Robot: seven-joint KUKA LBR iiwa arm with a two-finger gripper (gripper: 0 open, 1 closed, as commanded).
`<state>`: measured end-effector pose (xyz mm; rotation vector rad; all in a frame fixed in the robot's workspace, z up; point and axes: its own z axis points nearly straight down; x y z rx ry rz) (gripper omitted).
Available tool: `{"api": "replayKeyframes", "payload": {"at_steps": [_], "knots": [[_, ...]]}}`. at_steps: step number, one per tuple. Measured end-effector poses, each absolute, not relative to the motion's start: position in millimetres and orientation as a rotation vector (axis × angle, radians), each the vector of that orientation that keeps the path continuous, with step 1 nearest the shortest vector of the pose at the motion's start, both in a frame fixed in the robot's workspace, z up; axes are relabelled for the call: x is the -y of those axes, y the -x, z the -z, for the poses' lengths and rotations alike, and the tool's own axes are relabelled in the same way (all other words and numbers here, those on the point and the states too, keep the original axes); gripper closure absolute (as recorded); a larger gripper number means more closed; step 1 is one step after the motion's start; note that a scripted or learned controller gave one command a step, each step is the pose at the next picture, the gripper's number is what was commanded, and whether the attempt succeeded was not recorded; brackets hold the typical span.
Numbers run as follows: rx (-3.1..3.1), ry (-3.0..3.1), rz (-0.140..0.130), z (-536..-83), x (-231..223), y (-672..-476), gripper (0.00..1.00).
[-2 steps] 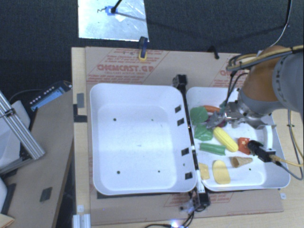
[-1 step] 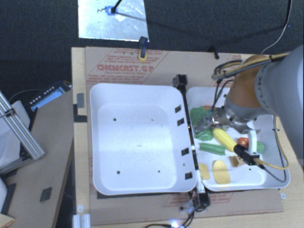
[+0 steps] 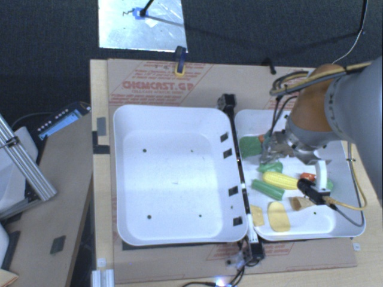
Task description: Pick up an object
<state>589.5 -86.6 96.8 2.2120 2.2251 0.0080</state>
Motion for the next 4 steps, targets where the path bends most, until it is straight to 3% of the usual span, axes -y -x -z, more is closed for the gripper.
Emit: {"api": "replayKeyframes", "payload": {"at_steps": [1, 2, 3, 4], "knots": [[-2.223, -2.202, -0.022, -262.5, 45.2, -582.8, 1.0], [-2.231, -2.197, -0.024, -366.9, -48.3, -632.2, 1.0], [-2.223, -2.213, -0.005, -373.0, -32.4, -670.2, 1.0], [-2.219, -2.219, -0.002, -385.8, -15.8, -668.8, 1.0]]}}
